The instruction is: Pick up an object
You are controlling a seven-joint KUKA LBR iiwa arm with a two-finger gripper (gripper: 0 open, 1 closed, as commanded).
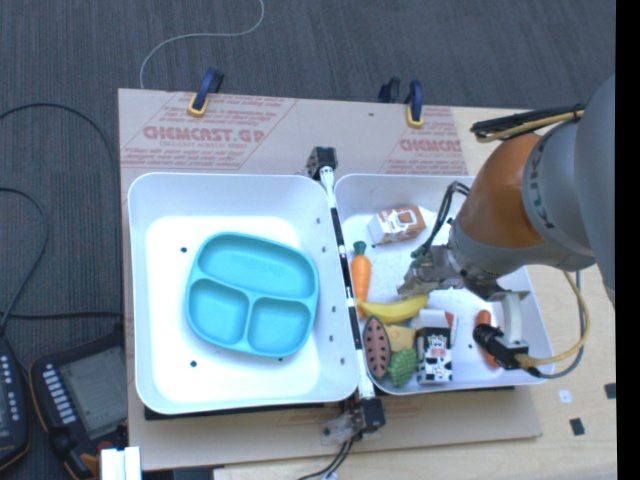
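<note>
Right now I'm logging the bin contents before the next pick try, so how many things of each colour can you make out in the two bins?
Blue: 1, the divided tray
Orange: 1, the carrot
Yellow: 1, the banana
Green: 1, the bumpy green piece
Red and dark: 1, the watermelon slice
Brown and white: 1, the small box
Black and white: 1, the carton
Total: 7; the arm hides part of the right bin.

the right bin [352, 190] holds small toy foods: a carrot [361, 272] upright by the left wall, a banana [394, 308] lying crosswise, a watermelon slice [377, 348] (near corner), a green piece [402, 367], and a brown-and-white carton [396, 223] farther back.
</note>
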